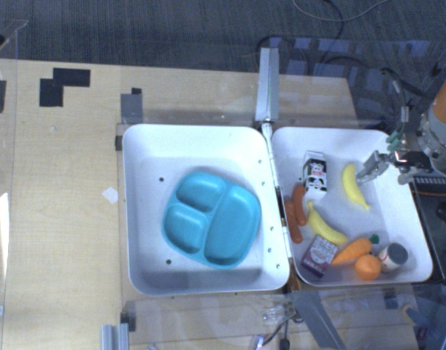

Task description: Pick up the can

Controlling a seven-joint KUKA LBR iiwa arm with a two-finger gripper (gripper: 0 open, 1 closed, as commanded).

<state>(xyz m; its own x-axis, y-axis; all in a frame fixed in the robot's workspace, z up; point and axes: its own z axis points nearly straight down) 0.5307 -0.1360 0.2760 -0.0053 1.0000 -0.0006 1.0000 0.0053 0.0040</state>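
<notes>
Nothing is picked up yet, as I read it: the can (393,256) sits in the near right corner of the right bin (405,195), beside the orange (367,267). My pincer (377,165) hangs apart from it near the upper banana (353,185), and I cannot tell its opening.

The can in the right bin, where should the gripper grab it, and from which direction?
Likely the can's round side wall, coming straight down from above. It appears to stand upright in the right bin's near right corner, the orange touching its left, so close along the free near-far line.
</notes>
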